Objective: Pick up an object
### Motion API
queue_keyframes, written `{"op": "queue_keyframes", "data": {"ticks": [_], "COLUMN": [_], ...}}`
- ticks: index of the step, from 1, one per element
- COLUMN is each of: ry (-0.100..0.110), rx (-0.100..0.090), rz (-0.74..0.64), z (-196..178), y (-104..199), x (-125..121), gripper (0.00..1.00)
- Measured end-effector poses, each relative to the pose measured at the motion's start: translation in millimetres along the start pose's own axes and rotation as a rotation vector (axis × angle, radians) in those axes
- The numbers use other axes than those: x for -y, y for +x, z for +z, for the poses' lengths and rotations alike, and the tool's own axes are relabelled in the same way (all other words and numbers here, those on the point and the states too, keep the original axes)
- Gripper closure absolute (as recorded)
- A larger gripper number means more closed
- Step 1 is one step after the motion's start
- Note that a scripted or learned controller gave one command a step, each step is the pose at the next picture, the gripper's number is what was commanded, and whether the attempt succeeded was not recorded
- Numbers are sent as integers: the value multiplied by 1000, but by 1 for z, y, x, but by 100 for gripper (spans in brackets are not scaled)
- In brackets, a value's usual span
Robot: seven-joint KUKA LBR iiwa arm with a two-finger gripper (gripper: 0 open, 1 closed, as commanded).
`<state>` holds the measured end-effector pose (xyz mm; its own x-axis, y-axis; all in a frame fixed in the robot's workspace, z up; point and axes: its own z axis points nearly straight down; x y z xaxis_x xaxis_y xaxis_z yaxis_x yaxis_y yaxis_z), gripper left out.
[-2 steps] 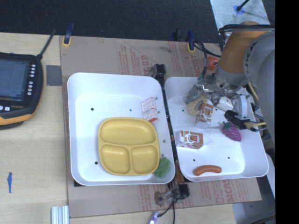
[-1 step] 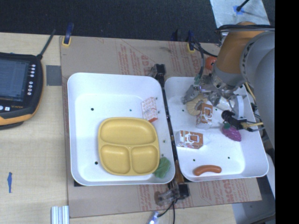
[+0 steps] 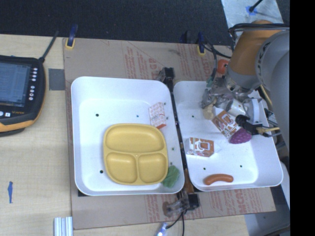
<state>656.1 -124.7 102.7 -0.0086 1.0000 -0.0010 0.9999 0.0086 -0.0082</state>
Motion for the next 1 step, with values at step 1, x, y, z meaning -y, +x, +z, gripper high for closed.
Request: {"op": "queue_keyframes", "data": {"ticks": [1], "ry": [-5], "rx": [0], "rz": [4], "z": [-83], "y": [3], "x": [115], "gripper": [100]}}
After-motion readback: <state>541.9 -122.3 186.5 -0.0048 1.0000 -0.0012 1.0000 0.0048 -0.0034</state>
